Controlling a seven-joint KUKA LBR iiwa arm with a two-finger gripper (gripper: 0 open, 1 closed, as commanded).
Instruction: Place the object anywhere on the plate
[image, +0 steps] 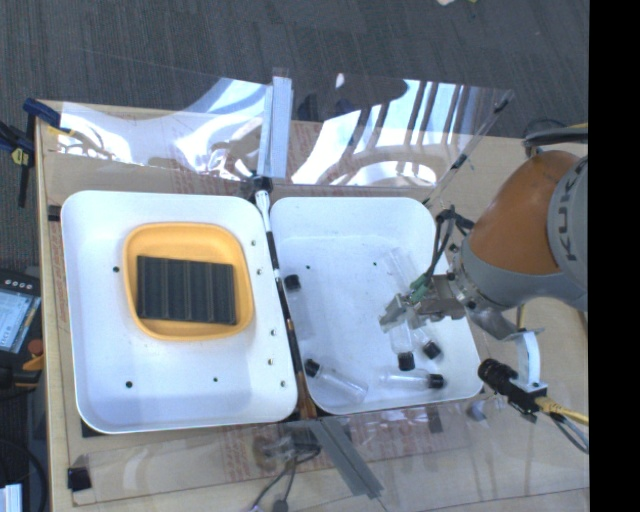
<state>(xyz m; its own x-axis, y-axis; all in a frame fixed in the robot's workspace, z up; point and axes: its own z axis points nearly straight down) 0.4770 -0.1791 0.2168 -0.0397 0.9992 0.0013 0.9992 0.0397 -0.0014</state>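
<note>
The gripper (400, 312) hung low in the right bin (340, 235) above clear vials (412, 380); its opening could not be told. The yellow plate (186, 243) sat in the left bin (90, 330)

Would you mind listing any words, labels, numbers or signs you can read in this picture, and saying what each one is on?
"KU": large dark letters on the grey arm, cut off at the picture's right side; the rest of the word is out of sight.
The small device with a lit screen at the left edge shows something, but it is too small and blurred to read.
Nothing readable on the two white bins, the yellow plate or the small vials.
</note>
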